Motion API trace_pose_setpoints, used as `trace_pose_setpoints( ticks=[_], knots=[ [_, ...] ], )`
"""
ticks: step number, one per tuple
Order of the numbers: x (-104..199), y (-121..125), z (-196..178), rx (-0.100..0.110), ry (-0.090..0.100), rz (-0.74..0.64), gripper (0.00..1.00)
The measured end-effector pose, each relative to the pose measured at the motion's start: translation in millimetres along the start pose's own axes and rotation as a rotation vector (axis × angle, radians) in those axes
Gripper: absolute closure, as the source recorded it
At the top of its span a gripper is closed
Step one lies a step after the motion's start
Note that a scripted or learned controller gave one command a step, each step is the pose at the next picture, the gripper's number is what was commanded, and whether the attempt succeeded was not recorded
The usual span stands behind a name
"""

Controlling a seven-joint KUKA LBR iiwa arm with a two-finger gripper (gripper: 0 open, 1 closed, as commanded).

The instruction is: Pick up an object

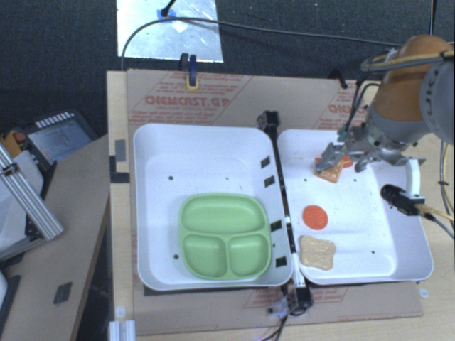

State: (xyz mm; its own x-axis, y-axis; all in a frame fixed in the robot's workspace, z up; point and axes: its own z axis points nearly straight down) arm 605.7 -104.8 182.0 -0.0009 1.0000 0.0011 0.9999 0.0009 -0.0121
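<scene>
Camera view, from my remote seat: the gripper is down in the right bin, close to that bin's far edge and nearer its left wall than its right. It sits right on top of a small orange-and-tan object, and I can see that piece only partly, poking out below and beside the grey tooling. I cannot tell whether the tool is released or clenched, and I can't confirm anything is actually grasped.

Toward the middle of the same bin lies an orange disc, flat on the floor, apart from the gripper. Just nearer the front edge, below the disc, rests a tan flat piece with an irregular outline, close to the left wall and near the disc without touching it.

The left bin holds a green divided tray, lying flat in the near-right part, its edge close to the wall the two bins share. Both bins sit on a cardboard sheet covering the bench.
</scene>
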Motion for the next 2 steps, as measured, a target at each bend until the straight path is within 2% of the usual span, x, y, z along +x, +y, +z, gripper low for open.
trace_pose_setpoints(
  ticks=[1, 2],
  knots=[
    [0.3, 2.9, -8.0, -0.013, -0.001, -0.002, 0.00],
    [-8.4, 3.6, 37.9, -0.010, -0.002, 0.000, 0.00]
  ],
)
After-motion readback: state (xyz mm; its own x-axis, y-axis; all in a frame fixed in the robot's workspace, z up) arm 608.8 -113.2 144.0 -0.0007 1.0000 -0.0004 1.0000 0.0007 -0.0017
